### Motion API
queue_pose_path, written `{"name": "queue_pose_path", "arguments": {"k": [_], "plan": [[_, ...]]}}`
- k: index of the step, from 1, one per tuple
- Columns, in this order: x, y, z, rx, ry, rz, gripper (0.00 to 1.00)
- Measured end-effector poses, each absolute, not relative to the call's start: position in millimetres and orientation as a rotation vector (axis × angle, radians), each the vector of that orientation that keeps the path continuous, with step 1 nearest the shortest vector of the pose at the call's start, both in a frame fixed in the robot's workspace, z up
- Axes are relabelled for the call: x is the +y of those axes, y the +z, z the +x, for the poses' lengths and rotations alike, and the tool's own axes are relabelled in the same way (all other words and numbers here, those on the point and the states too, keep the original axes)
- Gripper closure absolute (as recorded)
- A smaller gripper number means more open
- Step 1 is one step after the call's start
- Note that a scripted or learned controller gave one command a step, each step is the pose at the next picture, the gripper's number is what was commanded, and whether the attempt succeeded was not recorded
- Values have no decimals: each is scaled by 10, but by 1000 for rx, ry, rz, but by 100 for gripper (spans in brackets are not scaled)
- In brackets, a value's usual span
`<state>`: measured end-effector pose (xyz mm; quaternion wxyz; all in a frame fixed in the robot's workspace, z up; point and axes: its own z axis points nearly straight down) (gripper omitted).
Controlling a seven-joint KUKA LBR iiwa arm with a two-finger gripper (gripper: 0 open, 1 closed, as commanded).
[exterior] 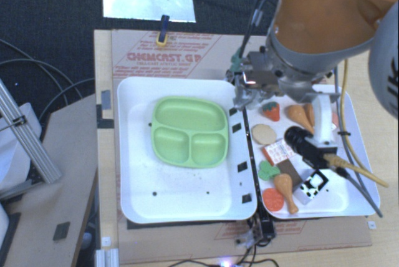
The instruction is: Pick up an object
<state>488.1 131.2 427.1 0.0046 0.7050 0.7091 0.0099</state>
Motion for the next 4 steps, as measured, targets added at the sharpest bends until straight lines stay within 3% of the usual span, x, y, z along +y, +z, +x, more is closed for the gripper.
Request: {"name": "queue_pose_path", "arguments": {"k": [1, 3, 4], "plan": [[1316, 4287, 4880, 2229, 10, 2208, 100], [1322, 4506, 4894, 2241, 17, 2193, 100], [1017, 3306, 5024, 2220, -11, 2227, 100]]}}
